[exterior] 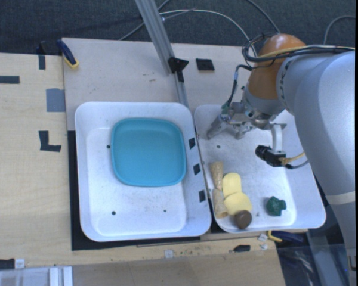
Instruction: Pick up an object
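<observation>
Brown rounded lump [243, 219] at the right white bin's [298, 216] near edge, touching pale yellow blocks [232, 193], small green object [275, 205] nearby, square blue plate [148, 151] in the left white bin [95, 207], two-finger gripper [227, 126] spread open, empty, over the right bin's far end.

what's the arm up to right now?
The KUKA arm reaches in from the right, with its gripper hovering over the far end of the right bin. Its fingers are spread and nothing is between them, so no pick yet. The candidates lie at the near end of that bin: a yellow object, a tan stick-like piece, a small brown object and a green object. The left bin holds a blue plate, untouched.
</observation>
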You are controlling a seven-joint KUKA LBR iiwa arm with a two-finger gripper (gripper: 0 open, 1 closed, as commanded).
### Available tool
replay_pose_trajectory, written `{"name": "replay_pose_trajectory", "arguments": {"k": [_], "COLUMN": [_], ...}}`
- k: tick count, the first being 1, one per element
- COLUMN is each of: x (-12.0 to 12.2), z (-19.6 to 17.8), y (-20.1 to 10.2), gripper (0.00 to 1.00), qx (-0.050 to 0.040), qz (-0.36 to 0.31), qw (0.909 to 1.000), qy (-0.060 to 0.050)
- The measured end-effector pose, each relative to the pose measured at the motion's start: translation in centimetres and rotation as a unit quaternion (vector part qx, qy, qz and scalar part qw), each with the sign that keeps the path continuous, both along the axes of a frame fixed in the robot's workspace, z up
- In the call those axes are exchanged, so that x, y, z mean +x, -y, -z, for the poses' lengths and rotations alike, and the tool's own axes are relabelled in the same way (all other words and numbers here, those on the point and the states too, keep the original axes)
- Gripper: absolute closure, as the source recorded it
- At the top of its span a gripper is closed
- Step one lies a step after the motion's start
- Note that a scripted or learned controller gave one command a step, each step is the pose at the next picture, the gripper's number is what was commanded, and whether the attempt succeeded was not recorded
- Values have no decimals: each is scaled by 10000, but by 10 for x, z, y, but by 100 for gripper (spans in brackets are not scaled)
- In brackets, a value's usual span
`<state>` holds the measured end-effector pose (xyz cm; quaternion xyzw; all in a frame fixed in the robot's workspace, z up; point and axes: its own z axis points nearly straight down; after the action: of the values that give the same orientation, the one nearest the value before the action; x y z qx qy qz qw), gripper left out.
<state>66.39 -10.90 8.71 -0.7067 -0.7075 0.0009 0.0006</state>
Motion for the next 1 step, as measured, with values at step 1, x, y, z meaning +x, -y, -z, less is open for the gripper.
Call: {"name": "replay_pose_trajectory", "arguments": {"k": [1], "x": [1], "z": [-12], "y": [0], "gripper": [100], "qx": [-2], "qz": [1], "qw": [10000], "qy": [12]}}
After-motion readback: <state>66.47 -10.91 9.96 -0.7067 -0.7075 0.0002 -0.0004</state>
